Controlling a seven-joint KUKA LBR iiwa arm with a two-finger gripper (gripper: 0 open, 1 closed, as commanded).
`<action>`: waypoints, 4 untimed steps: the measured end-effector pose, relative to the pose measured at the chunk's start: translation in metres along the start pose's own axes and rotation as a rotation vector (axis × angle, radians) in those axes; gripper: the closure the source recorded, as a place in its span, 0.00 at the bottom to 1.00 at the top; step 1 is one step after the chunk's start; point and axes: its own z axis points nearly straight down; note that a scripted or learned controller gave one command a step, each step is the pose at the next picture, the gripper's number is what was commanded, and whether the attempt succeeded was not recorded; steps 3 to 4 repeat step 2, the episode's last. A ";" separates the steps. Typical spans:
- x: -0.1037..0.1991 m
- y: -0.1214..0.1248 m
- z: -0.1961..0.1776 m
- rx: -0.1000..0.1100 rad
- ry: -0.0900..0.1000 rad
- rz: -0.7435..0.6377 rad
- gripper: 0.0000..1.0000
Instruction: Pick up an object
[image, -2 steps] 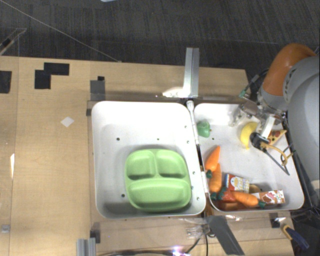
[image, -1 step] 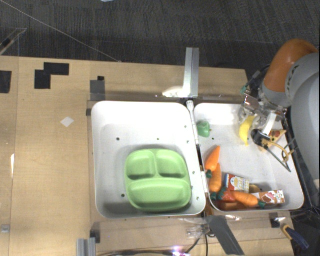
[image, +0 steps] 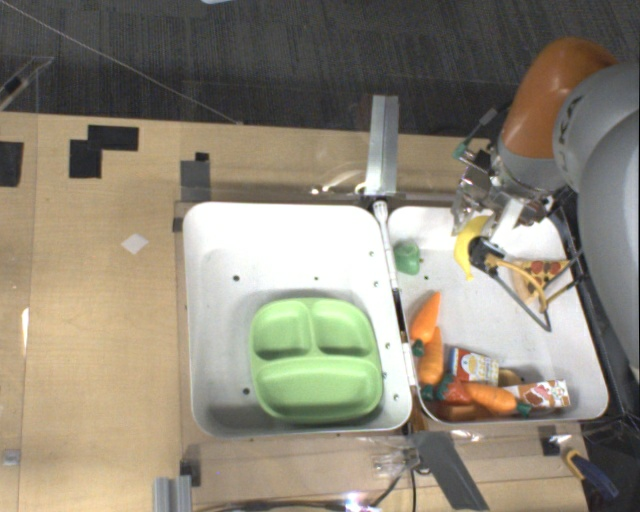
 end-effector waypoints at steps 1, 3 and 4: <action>-0.017 0.003 -0.108 -0.001 -0.001 0.077 1.00; -0.032 -0.051 -0.049 0.003 -0.003 0.108 1.00; -0.032 -0.051 -0.049 0.003 -0.003 0.108 1.00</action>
